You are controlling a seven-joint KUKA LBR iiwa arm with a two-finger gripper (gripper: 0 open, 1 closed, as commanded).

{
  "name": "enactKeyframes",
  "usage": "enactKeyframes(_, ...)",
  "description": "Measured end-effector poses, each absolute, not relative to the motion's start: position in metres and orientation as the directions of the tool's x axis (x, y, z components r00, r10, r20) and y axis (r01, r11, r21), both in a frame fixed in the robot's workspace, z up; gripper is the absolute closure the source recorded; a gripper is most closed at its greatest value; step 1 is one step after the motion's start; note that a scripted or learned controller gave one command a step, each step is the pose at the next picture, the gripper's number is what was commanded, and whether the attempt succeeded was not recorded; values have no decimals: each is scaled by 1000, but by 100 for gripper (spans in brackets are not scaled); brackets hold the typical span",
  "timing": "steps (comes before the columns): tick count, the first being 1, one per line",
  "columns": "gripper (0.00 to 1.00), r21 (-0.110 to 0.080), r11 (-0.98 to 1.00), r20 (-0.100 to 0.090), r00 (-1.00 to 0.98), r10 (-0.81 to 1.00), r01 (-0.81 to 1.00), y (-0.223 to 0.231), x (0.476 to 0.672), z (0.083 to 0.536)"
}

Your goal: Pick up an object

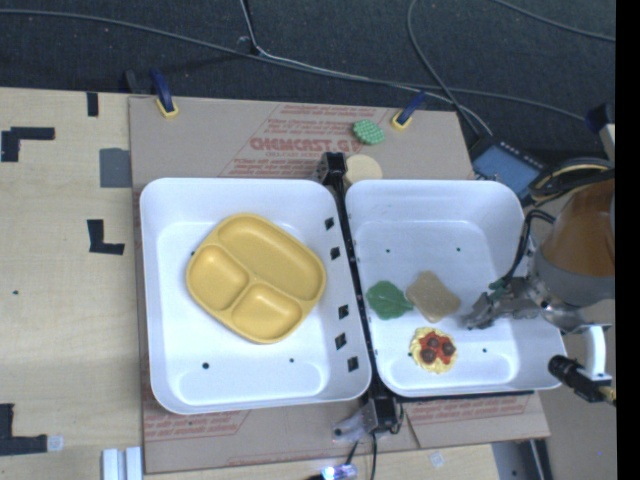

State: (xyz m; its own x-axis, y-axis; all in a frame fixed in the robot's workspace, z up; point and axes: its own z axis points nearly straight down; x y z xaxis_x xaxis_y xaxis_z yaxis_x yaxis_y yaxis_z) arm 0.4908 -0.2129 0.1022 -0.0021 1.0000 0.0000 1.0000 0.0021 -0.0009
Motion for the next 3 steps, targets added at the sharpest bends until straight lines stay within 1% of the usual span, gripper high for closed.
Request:
enactKeyframes(1, 100, 3, 0, -2, 0, 1000, 1000, -223, 492, 157)
enactKeyframes(3, 100, 4, 1, -2, -1, 1000, 1000, -220, 485, 245)
